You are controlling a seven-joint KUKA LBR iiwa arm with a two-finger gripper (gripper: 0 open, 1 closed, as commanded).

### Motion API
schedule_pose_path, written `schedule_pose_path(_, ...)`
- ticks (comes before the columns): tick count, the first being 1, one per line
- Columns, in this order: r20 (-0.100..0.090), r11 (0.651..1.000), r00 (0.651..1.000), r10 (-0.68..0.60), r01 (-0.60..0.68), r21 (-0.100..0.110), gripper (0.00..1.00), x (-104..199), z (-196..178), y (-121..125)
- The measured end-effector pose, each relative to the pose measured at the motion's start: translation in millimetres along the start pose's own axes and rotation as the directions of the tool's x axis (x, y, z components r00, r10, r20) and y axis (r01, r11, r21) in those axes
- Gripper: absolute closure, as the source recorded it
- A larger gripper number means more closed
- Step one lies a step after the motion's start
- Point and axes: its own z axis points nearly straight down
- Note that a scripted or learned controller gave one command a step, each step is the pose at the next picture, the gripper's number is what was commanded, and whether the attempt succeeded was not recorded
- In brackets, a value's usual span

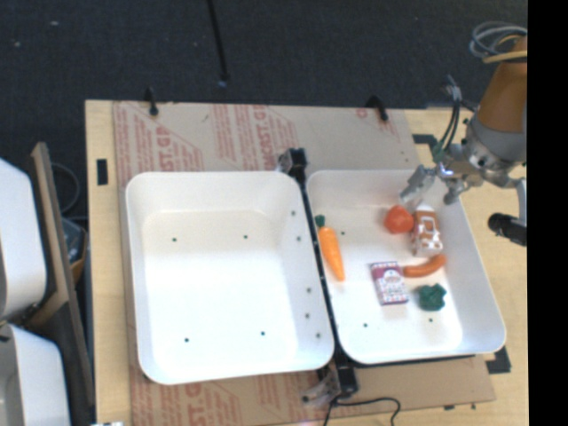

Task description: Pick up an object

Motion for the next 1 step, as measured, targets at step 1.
schedule_pose_path(1,0.0,1.0,1.0,0.0,0.0,0.001,0.0,6.0,53.2,7.5)
